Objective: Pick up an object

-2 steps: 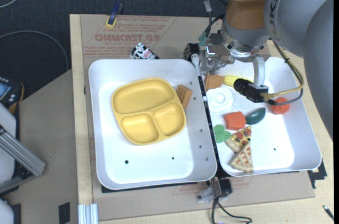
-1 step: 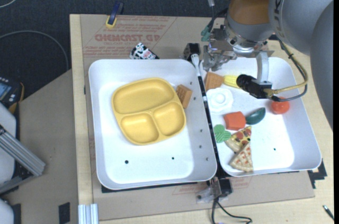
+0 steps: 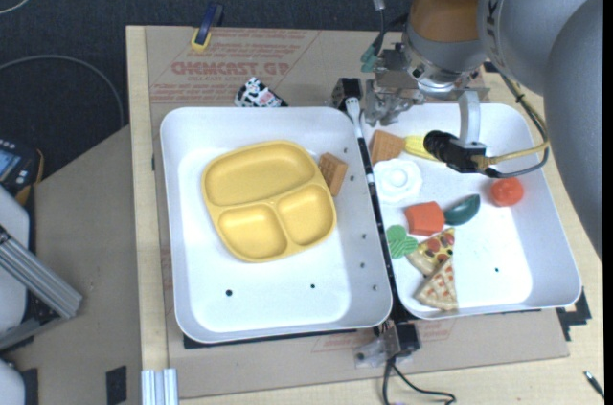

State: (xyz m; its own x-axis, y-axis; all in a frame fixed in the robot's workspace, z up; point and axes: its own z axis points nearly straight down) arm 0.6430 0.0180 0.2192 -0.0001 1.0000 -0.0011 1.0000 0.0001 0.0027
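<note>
Your gripper (image 3: pixel 388 106) hung over the back edge of the right bin (image 3: pixel 522 250), close to the wall it shares with the left bin (image 3: pixel 192 283). The wrist above covered most of it, so you could not tell whether it was parted or closed. Just below it lay a tan wedge (image 3: pixel 386 146), touching a yellow piece (image 3: pixel 414 145) whose right end was hidden behind the robot's own hardware. Nearer you sat a white round piece (image 3: pixel 397 175), a red block (image 3: pixel 424 217), a dark teal piece (image 3: pixel 465 209), a red ball (image 3: pixel 507 192) and a pizza slice (image 3: pixel 441 286). A green piece (image 3: pixel 398 242) was too crowded to identify. In the left bin, a brown slab (image 3: pixel 333 171) touched a yellow divided plate (image 3: pixel 268 202).
</note>
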